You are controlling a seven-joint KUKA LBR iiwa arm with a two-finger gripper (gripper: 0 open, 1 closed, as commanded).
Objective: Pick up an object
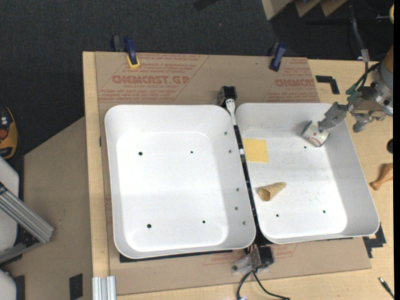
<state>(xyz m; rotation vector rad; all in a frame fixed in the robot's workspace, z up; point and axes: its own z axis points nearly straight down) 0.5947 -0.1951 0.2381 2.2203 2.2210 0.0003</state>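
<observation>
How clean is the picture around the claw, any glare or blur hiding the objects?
Camera view: lighting is even and soft. The right bin shows mild sheen, no hard glare. The claw is slightly soft at the edges. The yellow square and the cone are sharp, each casting a faint shadow.

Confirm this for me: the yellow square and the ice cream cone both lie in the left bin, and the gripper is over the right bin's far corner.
Not quite. The yellow square and the ice cream cone lie in the right bin, not the left bin, as the camera view shows. The rest holds: the gripper is over the right bin's far corner, just above a small whitish object.
</observation>
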